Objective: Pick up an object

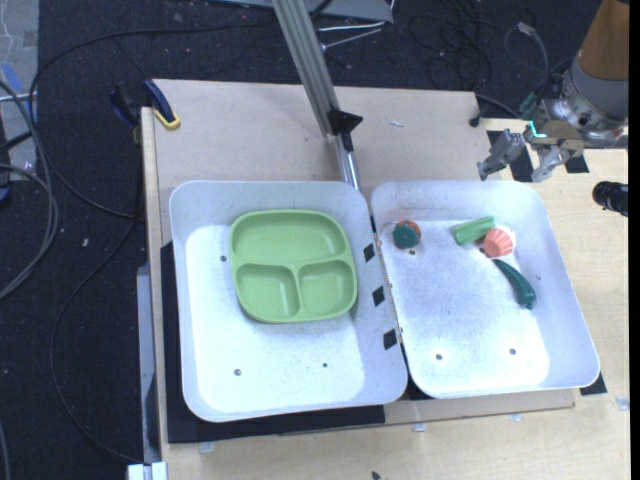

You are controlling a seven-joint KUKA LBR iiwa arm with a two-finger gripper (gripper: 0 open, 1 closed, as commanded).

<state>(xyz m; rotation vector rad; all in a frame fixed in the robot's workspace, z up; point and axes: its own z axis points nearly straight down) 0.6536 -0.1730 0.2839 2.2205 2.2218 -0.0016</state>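
1. We are looking down on the gripper [522,155], hovering above the right bin's [470,368] far rim; we cannot tell how it is set.
2. We are judging the green block [472,230], lying near that bin's far side, as light and stiff, best taken across its narrow width.
3. Touching it is sitting a pink ball [498,241], with a dark green piece [517,281] beside and a small teal-and-orange toy [406,234] apart.
4. The left bin [200,368] is holding a green divided plate [295,265].

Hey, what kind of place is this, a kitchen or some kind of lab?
Most likely a robotics lab: a gripper hangs above two white bins, loose cables trail over the dark floor, and a metal camera pole stands behind.
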